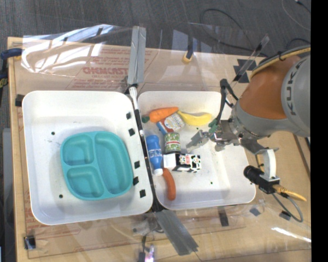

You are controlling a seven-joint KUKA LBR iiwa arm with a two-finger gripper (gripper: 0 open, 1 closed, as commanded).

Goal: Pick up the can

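A: Can (172, 142) stands in the right bin (229, 187), left of centre in the frame, packed among other things. A blue bottle (154, 153) is just to its left, a black-and-white carton (187, 162) just below, a carrot (163, 114) and banana (197, 118) above it.

B: And the gripper (201, 139)?

A: Just right of the can, over the same bin, near it but apart. It has hold of nothing that I can see. Whether the fingers are spread or closed, I cannot tell; they are a grey blur against the white.

B: What could spoil the pick?

A: Crowding, I judge. The can has neighbours on three sides, so a finger coming down may land on the carton or bottle and shove the can aside, or close on the wrong thing. The can is round and looks smooth; an off-centre pinch could squirt it out.

B: Anything else nearby?

A: A sausage (170, 185) lies lower in the bin, clear of the approach. The teal tray (95, 165) sits in the left bin (38, 116), well apart.
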